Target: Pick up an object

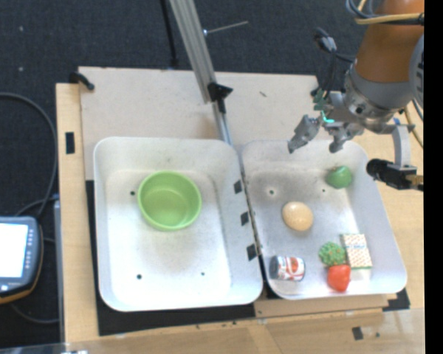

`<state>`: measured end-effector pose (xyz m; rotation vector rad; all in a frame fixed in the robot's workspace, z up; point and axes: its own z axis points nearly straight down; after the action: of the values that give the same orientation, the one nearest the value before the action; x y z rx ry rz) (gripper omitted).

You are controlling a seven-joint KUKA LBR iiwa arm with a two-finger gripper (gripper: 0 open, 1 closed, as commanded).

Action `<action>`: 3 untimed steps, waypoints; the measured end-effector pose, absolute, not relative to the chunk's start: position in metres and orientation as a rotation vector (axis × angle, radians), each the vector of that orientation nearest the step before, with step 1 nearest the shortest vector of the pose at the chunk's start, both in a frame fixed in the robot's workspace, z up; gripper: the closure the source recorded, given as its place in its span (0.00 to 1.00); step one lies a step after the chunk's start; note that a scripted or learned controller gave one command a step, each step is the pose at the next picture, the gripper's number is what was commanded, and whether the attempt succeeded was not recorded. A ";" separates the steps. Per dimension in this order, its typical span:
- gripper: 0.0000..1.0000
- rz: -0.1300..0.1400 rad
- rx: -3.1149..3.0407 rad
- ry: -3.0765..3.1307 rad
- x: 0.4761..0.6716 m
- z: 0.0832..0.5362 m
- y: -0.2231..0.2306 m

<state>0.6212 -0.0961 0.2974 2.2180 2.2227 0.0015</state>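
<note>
My gripper [320, 140] hangs over the far edge of the right bin [269, 169], open, with nothing between its two fingers. In that bin lie a small green ball [340, 176] just below and right of the fingers, a tan egg-shaped object [297, 216] in the middle, a silver and red can [287, 268] at the near left, a green broccoli piece [331, 254], a red pepper-like piece [339, 277] and a small patterned box [356, 250] at the near right. A green bowl [170, 200] stands in the left bin [118, 271].
A slanted aluminium pole [196, 43] rises from a clamp behind the seam between the bins. A black bracket [390, 173] juts out at the right bin's far right corner. A tablet-like pendant [7, 257] lies off the bench at the left.
</note>
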 end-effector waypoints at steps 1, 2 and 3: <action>0.00 -0.008 2.224 2.222 0.619 0.234 -0.094; 0.00 -0.007 2.224 2.221 0.619 0.191 -0.098; 0.00 -0.007 2.225 2.219 0.627 0.137 -0.105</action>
<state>0.6273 -0.1054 0.1374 2.2250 2.2194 -0.0067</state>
